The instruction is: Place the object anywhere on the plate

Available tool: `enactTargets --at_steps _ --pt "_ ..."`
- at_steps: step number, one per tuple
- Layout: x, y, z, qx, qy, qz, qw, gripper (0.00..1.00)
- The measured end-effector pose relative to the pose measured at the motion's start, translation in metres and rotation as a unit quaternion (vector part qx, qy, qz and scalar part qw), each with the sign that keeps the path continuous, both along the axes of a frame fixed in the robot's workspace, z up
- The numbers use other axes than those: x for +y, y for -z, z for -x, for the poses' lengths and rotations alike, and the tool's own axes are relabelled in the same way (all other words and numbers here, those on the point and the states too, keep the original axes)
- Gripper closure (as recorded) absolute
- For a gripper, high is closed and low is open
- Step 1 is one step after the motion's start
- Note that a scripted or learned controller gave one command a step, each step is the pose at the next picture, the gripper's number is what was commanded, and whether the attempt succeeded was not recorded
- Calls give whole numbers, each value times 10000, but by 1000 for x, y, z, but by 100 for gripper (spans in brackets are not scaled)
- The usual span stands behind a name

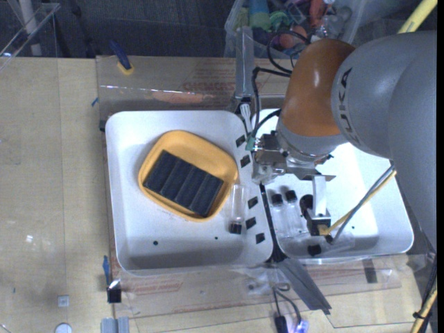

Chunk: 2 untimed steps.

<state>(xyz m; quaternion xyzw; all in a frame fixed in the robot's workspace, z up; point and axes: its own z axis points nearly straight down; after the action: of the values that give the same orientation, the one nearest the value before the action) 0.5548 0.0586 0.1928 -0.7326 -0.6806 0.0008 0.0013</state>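
Observation:
A yellow plate [208, 146] lies tilted in the left white bin [132, 241]. On it rests a black ridged rectangular object [184, 180] that covers most of its middle. My gripper [295, 201] hangs low over the left half of the right bin [388, 234], right of the divider and well apart from the plate. The wrist and the orange band [312, 96] hide much of that bin's floor. I see nothing held at the gripper.
A small clear tube with a dark cap [236, 212] lies in the left bin by the divider. A clear tub of colourful toys [291, 5] stands behind the bins. A blue clip [123, 62] sits on the bench's back left.

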Motion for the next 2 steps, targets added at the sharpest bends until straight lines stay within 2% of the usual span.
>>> enactTargets --at_steps 1,2 --pt "16 -8 -17 -22 -963 4 9954 100" --pt "95 19 -29 -18 -1162 2 9932 100"
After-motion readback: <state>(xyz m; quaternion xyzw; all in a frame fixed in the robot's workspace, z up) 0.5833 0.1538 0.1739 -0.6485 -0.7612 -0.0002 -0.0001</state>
